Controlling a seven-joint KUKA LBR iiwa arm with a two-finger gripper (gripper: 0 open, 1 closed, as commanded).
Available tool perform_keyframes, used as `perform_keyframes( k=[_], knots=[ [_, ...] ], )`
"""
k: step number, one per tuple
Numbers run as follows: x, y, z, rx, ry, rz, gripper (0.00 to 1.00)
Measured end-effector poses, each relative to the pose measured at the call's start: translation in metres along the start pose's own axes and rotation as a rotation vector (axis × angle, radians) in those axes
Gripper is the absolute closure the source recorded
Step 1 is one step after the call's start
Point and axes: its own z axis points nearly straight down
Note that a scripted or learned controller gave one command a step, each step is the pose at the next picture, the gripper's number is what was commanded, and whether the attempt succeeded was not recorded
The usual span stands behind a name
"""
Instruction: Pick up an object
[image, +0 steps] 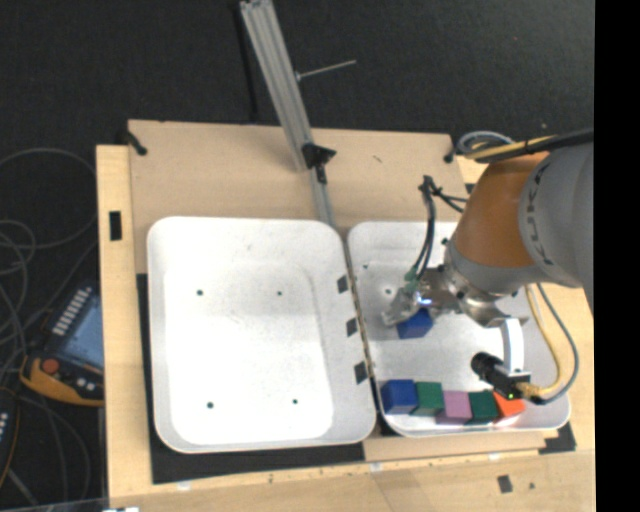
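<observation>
Blue, green, purple and green again, lying in a row of blocks along the near wall of the right bin, with something orange-red at the row's right end (partly masked by a black fitting on the arm). Sitting untouched down there, all of them, and not yet chosen, by the look of it. Further in, resting alone on the bin floor near the middle: another blue block. Hovering right at its upper left edge, the end effector, metallic and blurred; impossible to tell how far apart it is standing, or whether anything is caught in it. Judging the pick as approached but not yet shown done, with the lift remaining. Beyond that, bulking over the right bin: the grey arm with its orange band. Lying to the left, the left bin, on the desk.
</observation>
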Motion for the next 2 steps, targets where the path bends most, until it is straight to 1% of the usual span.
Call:
perform_keyframes(
  k=[1, 2],
  knots=[
    [0.080, 0.023, -0.037, 0.002, 0.000, -0.002, 1.00],
    [0.153, 0.027, -0.123, -0.002, 0.001, -0.001, 1.00]
  ],
)
